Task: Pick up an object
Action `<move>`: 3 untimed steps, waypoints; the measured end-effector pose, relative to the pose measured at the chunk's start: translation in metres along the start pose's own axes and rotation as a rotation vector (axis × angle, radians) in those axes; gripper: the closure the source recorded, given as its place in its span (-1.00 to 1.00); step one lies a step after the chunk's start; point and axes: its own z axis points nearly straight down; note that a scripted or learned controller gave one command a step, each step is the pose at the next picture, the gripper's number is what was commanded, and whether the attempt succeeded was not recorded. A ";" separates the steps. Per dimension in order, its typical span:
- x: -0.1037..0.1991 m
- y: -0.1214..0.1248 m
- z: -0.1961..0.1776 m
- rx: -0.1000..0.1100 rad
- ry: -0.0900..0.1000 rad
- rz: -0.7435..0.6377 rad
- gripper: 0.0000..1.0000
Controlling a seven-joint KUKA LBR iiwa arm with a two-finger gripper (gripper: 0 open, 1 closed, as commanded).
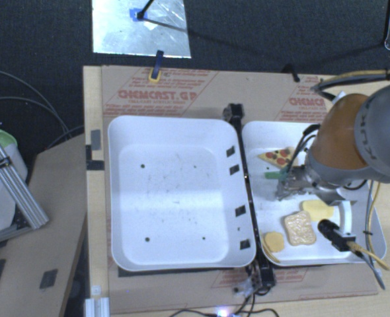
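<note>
Right bin (264, 205): five small toy foods are lying on its white floor. A green piece (273, 174) is resting near the bin's left wall, just left of the gripper (286, 189); whether the two are touching cannot be told. A pizza slice (276, 156) with red dots is lying just beyond the green piece, toward the far wall. Nearer the front, a pale yellow piece (317, 210) is lying to the right of the gripper, and a tan speckled cracker (299, 228) is sitting just in front of it, the two touching or nearly so. A round yellow disc (273, 242) is lying left of the cracker, close to the near left corner.

The gripper is hanging low over the middle of the right bin, pointing left toward the green piece. How wide the claw is standing cannot be told from this slant, and no object is showing inside it. The grey arm (373, 144) with its orange band (340, 134) is reaching in from the right, covering the bin's right part.

The left bin (175, 190) is sitting side by side with the right one, black clips (234, 170) running along the shared edge. Both are resting on a cardboard sheet (182, 92) with red lettering. Beyond it, a silver sheet (139, 18) is lying on the dark floor.
</note>
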 end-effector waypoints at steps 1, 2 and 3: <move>0.061 -0.026 -0.127 -0.005 0.003 -0.010 1.00; 0.110 -0.026 -0.391 -0.015 0.003 -0.008 1.00; 0.119 -0.055 -0.211 0.020 0.000 0.000 1.00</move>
